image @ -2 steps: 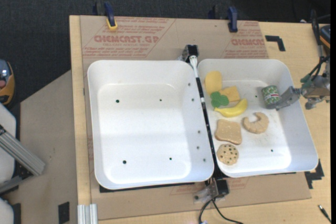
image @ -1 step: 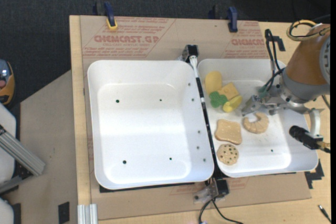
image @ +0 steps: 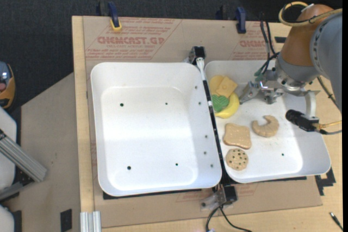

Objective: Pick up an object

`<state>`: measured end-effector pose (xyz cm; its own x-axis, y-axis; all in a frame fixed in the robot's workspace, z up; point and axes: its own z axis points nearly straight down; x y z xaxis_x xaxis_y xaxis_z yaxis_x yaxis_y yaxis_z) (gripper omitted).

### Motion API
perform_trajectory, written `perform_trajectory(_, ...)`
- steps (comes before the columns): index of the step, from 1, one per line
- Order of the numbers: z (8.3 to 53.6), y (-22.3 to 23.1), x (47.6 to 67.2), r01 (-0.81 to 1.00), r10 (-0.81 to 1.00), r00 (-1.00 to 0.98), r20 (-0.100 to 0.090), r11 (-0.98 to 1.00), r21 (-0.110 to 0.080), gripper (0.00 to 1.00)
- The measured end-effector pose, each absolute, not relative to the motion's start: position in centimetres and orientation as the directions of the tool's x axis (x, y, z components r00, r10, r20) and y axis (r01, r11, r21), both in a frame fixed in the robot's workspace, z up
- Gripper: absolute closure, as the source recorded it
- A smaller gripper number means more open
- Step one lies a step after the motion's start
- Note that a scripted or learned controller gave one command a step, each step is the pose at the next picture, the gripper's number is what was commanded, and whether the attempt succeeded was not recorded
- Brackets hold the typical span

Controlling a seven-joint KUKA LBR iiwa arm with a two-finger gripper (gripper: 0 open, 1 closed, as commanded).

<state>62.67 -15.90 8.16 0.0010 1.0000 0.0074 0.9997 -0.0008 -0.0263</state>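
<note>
Camera view: two white bins are seen side by side, and all the objects are gathered in the right bin (image: 304, 163). The gripper (image: 260, 91) is poised over that bin's upper part; whether anything is clasped cannot be told from here.

A tan curved piece (image: 266, 126) is placed near the bin's middle, just below the gripper. It is judged light, stiff and toy-like, probably moulded plastic, so it should be taken across its narrow arc, where little slip is expected.

A flat toast-like slice (image: 237, 136) and a round cookie (image: 237, 159) are found beside it, touching or nearly so. A yellow and green cluster (image: 224, 98) is crowded against the wall shared with the left bin (image: 147, 127). That wall and the close neighbours may be found obstructive to finger clearance.
</note>
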Motion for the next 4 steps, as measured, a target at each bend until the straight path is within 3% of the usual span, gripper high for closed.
perform_trajectory(1, 8.5, -10.3, 59.0, 1.000, 1.000, -0.003, 0.001, 0.003, -0.003, 0.00)
perform_trajectory(2, 8.6, -11.4, 65.8, 1.000, 1.000, -0.003, -0.002, 0.003, 0.007, 0.00)
perform_trajectory(3, 8.7, -9.8, 66.8, 1.000, 1.000, -0.002, -0.003, 0.002, 0.003, 0.00)
perform_trajectory(4, 8.5, -15.6, 61.2, 1.000, 1.000, 0.007, -0.001, -0.007, -0.005, 0.00)
